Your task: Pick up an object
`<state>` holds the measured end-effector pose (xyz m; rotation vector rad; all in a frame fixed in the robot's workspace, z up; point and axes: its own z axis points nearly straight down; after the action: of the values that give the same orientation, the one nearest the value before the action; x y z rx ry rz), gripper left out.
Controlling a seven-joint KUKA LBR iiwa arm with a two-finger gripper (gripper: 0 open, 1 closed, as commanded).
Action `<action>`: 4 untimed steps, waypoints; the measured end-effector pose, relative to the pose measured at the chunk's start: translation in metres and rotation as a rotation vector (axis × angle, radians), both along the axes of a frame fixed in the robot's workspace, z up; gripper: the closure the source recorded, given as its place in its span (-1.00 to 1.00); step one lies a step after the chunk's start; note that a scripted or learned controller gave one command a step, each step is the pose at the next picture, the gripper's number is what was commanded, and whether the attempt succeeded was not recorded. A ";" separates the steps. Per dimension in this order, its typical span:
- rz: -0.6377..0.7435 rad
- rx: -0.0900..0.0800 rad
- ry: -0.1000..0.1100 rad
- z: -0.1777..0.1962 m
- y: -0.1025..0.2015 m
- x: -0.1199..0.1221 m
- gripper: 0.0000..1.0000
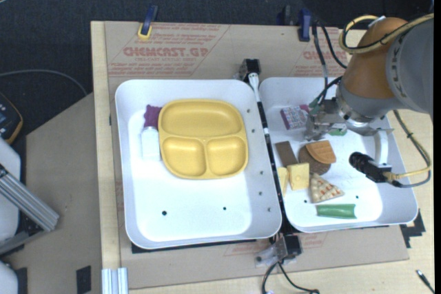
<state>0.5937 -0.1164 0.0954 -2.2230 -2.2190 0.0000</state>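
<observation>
**Arm Low Over Right Bin, Nothing Lifted Yet**

Nearest the lower edge of the frame, a green block [336, 211] lies in the right bin [396, 206], below a pizza-slice toy [322, 188], a yellow cheese-like block [298, 175] and a brown round piece [320, 151]. One yellow divided tray [203, 137] sits in the left bin [186, 217]. At centre right, the gripper [319, 126] hovers just above the brown piece; I cannot tell its opening. By my judgement, the pick remains undone: every object rests in a bin.

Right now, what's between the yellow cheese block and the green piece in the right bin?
In the camera view, a tan pizza-like wedge lies between the yellow cheese block and the green piece, touching or nearly touching the block, on the right bin floor.
</observation>
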 end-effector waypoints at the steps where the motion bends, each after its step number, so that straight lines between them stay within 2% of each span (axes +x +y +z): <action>1: 0.001 -0.003 -0.008 0.061 -0.002 -0.006 1.00; 2: 0.001 -0.003 -0.008 0.107 -0.006 -0.009 1.00; 3: 0.002 -0.002 -0.006 0.131 -0.006 -0.008 1.00; 4: 0.008 0.000 -0.003 0.129 0.054 0.002 1.00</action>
<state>0.5958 -0.0621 0.2246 -2.2156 -2.2293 -0.0042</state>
